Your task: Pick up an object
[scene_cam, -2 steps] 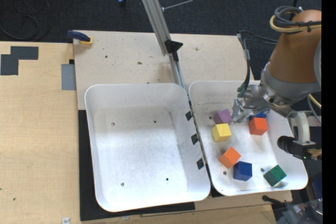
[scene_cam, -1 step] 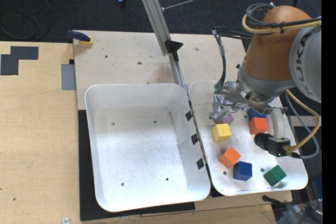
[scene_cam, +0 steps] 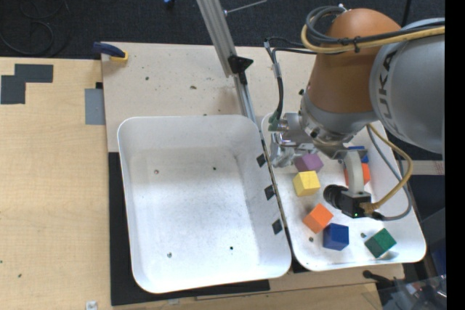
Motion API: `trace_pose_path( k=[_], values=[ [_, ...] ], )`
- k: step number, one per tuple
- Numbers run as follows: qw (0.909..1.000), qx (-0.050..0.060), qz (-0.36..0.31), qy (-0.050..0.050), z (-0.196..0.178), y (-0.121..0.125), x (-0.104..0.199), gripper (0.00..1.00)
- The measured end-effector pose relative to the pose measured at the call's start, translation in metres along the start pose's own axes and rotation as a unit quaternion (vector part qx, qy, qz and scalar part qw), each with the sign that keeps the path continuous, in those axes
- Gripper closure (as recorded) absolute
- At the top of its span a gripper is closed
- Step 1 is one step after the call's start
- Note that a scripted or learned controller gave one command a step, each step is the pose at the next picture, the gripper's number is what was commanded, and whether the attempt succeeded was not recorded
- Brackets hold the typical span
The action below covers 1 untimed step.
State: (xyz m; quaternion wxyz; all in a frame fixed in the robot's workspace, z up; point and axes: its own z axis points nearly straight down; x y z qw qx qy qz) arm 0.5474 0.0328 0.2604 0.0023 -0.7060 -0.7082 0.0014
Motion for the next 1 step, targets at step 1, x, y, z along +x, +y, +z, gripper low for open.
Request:
trace_pose_path(
  k=[1],
  values=[
    [1.0000, 0.001, 0.000, 0.000, 0.0167, 0.0087, 0.0380, 1.00]
  ],
)
